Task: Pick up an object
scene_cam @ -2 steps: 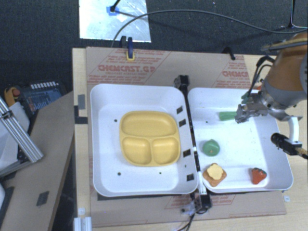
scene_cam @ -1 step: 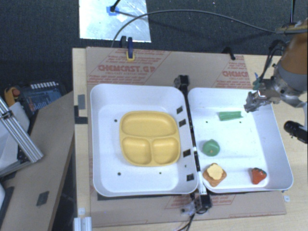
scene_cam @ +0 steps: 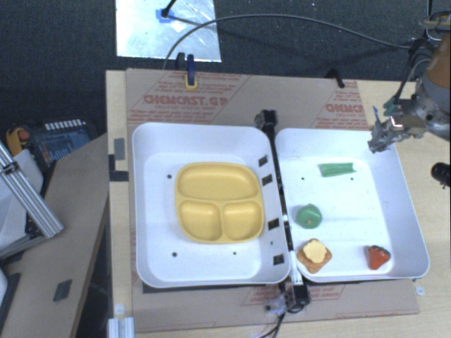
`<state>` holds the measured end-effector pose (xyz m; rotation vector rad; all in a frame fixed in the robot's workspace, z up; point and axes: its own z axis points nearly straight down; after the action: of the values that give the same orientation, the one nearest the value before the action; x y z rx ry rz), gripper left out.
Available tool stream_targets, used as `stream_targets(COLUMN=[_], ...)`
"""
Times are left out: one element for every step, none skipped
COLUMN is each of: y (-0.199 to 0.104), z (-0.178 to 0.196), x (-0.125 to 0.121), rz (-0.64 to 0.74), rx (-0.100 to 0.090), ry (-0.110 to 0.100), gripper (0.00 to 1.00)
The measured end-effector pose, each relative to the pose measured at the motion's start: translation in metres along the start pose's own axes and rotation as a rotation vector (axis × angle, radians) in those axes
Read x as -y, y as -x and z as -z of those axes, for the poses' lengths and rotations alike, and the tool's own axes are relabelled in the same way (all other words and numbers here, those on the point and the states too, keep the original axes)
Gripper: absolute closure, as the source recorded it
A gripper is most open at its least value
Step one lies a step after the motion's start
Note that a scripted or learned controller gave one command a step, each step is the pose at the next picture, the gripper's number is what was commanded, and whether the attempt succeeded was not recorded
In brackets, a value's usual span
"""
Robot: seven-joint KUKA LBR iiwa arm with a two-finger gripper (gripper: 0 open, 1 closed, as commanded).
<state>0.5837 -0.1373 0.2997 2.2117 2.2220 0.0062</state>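
Four small objects lie in the right bin (scene_cam: 405,189). A flat green strip (scene_cam: 336,168) rests toward the bin's far side. A round green object (scene_cam: 309,216) sits nearer the middle, close to the divider between the bins. At the near edge are a tan and yellow piece (scene_cam: 314,254) by the inner corner and a red strawberry-like object (scene_cam: 378,257) toward the outer corner. All four are apart from one another.

The end effector (scene_cam: 381,139) hovers over the far right corner of that bin, well apart from every object, with nothing in its grasp; how wide it is spread I cannot tell.

The left bin (scene_cam: 151,210) holds a yellow divided tray (scene_cam: 218,201) with three compartments, lying flat in its middle. Both bins sit on a cardboard sheet (scene_cam: 232,97) on the surface.
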Motion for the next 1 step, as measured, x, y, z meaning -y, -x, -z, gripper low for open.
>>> stream_targets(y=[-0.0532], z=[-0.0204], x=[0.0059], rz=[0.005], rx=[-0.003], ry=[-0.006], gripper=[1.0])
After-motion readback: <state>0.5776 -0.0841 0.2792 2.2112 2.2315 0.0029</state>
